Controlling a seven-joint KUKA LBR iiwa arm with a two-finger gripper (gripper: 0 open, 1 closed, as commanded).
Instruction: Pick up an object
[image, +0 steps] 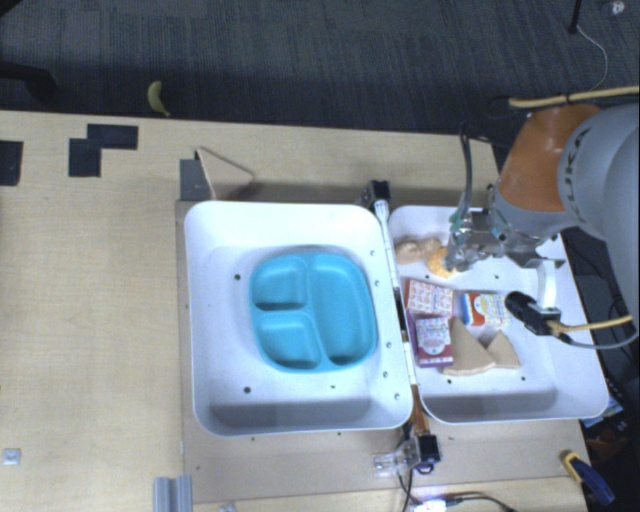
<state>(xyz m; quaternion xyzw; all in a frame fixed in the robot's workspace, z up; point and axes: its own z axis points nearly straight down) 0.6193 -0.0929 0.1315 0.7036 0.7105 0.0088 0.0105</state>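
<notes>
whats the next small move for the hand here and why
Probably a short straight drop. The hand sits over the far left part of the right bin, just above a small yellow-orange item beside a pale one. Nothing shows between its tips, and the packets lie nearer the camera, so the yellow-orange item looks like the closest target.

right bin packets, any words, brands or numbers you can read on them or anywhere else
No text can be read.
Red patterned packet: print too blurred.
Dark red packet: print too blurred.
White packet with red and blue: markings too small.
Blue tray: no lettering visible.
</notes>
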